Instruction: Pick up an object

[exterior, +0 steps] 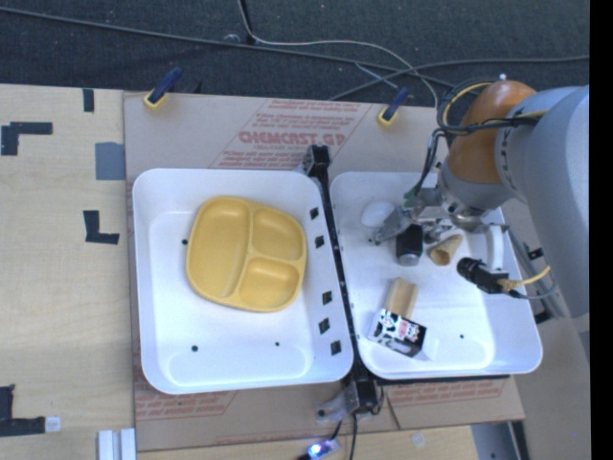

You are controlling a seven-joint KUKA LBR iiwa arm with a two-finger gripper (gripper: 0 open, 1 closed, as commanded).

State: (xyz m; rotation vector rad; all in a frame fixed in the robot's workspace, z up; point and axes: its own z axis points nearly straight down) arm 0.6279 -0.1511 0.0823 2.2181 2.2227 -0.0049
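My gripper [407, 230] hangs low over the upper middle of the right bin [498, 338]. Right under it is a small black cylinder [409, 246]; whether it is held cannot be made out. A pale grey rounded object [376, 213] lies just left of the gripper. A tan cork-shaped piece [443, 249] sits just to its right. Further toward the front lie a tan block [400, 296] and a black-and-white patterned box [398, 332].
The left bin [153, 257] holds a yellow divided plate [246, 253]. A black divider [330, 257] with clips runs between the bins. The grey arm with its orange band [488, 127] and cables crowds the right bin's right side. Blue-and-yellow clamps [163, 86] hold the board at the back.
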